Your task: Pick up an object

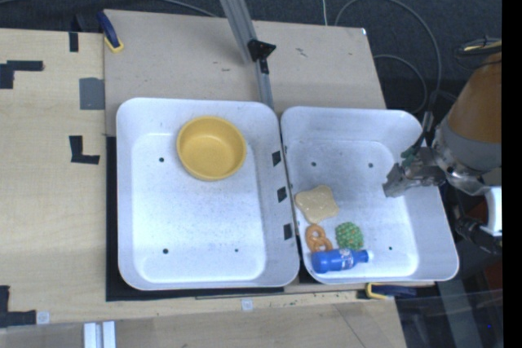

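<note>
The gripper (400, 182) hangs over the right edge of the right bin (359, 120), and from this slant I cannot tell whether it is open or closed, nor see anything held in it. The small things lie well apart from it, toward that bin's front-left corner: a tan sponge-like piece (316, 204), an orange pretzel-shaped ring (318, 238) just in front of it, a green knobbly ball (349, 235) beside the ring, and a blue bottle (341, 259) lying flat along the front wall. In the left bin (139, 175) a yellow bowl (212, 147) stands upright near the back edge.
</note>
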You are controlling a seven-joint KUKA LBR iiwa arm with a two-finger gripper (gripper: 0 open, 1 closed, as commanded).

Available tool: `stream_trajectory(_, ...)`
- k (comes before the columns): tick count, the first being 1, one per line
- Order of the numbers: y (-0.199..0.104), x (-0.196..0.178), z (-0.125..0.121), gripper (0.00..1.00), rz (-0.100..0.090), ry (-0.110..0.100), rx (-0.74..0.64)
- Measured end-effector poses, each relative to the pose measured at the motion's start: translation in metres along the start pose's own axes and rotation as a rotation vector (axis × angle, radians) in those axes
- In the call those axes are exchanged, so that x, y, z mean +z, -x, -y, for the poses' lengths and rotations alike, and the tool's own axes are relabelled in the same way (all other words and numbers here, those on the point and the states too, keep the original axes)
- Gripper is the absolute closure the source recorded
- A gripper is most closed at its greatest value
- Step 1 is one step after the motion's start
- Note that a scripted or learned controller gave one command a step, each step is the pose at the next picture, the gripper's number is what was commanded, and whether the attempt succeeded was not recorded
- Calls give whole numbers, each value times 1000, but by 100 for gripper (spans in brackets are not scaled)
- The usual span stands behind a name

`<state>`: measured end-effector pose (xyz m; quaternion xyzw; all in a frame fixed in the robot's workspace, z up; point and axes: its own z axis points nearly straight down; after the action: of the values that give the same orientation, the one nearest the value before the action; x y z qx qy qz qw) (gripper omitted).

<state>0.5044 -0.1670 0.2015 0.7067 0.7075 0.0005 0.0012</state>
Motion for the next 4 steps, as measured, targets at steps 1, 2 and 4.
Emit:
stream_trajectory(1, -7, -45, -3, 100, 0, 1, -1)
stream_trajectory(2, -8, -76, -4, 100, 0, -1, -1)
stream_trajectory(4, -104, -62, -15, 100, -2, -4, -5)
